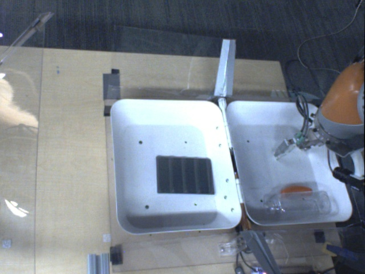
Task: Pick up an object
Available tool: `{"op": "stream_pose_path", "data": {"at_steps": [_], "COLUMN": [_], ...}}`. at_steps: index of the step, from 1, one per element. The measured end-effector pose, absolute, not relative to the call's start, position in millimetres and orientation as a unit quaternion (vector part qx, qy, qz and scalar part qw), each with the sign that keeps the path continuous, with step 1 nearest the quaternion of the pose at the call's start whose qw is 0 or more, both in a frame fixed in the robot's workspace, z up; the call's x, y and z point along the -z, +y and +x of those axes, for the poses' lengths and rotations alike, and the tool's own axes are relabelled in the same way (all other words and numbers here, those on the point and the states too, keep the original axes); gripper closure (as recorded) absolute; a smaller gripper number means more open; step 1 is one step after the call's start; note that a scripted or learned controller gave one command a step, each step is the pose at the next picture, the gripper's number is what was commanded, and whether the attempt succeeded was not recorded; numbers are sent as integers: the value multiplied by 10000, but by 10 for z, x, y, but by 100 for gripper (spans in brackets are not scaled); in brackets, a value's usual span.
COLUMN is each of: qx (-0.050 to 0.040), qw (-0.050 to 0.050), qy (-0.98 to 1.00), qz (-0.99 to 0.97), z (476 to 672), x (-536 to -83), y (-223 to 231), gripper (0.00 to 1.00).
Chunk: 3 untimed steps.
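Note:
A clear plastic bottle [299,202] lies on its side near the front wall of the right bin [251,124]. An orange object [296,189] lies right behind it, touching or partly inside it; I cannot tell which. A dark ribbed rectangular pad [184,174] lies flat in the middle of the left bin [131,124]. My gripper [284,148] hangs over the middle of the right bin, pointing left, behind the bottle and apart from it. Nothing shows in its grasp.
The arm's orange band and grey wrist [342,104] stand over the right bin's right side, with cables behind. A metal post [225,67] rises at the back between the bins. Clamps and cables sit at the bench's front edge [251,250].

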State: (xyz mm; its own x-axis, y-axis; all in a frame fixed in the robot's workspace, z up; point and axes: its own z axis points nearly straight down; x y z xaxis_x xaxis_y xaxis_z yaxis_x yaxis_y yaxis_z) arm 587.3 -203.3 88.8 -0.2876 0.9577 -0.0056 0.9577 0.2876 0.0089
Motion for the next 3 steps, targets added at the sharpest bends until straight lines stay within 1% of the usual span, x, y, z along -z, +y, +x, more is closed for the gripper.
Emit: {"op": "stream_pose_path", "data": {"at_steps": [1,2,3], "qx": [-17,-27,-49], "qw": [44,76,118], "qy": [8200,8433,8435], "qz": [5724,5373,5369], "z": [5566,4923,4961], "x": [-1553,-903,-1027], "y": [-2053,-2058,-2049], "gripper": [0,0,100]}}
